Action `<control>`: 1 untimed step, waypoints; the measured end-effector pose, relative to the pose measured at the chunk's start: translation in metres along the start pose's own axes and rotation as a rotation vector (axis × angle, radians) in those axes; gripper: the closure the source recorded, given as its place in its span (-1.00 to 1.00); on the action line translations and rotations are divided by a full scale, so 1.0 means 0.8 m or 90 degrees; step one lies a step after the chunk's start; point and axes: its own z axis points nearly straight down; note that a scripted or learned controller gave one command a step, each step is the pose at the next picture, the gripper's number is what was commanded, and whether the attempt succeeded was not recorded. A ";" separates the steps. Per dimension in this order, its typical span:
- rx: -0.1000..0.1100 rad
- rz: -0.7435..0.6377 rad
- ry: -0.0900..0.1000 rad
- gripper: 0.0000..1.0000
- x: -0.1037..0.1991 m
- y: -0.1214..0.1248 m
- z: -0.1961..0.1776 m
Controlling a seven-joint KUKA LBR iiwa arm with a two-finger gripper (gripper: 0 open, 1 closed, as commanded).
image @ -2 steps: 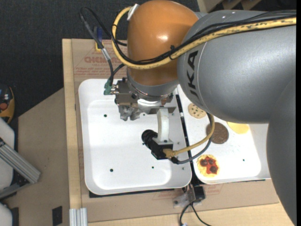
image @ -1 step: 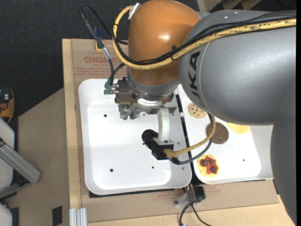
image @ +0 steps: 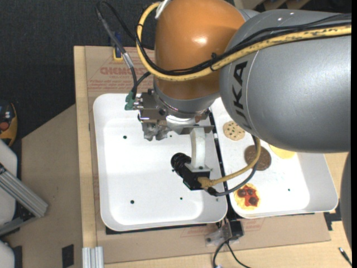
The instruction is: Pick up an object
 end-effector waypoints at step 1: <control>0.000 0.000 0.000 1.00 0.000 -0.014 -0.026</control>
